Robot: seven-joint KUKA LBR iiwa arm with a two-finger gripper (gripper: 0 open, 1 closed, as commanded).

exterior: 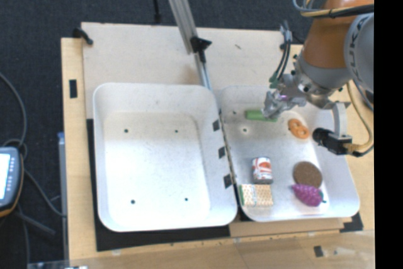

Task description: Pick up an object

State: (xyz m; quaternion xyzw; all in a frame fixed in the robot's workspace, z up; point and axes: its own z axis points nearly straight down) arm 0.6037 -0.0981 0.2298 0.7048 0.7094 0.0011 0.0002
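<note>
My gripper point(273, 108) hangs low over the far part of the right bin point(334, 211). Its tips sit right at the right end of a small green stick point(254, 114) that lies flat on the bin floor. Further right lies an orange ring-shaped piece point(298, 129). Nearer the front stand a small red and white can point(262, 169), a brown round disc point(307, 174), a purple grape bunch point(308, 194) and a patterned flat packet point(257, 196).
The left bin point(157, 154) lies beside the right one, their rims touching. A slanted aluminium rail point(182, 9) rises from the bench behind the bins. A black cable connector point(330, 140) hangs beside the arm over the right bin.
</note>
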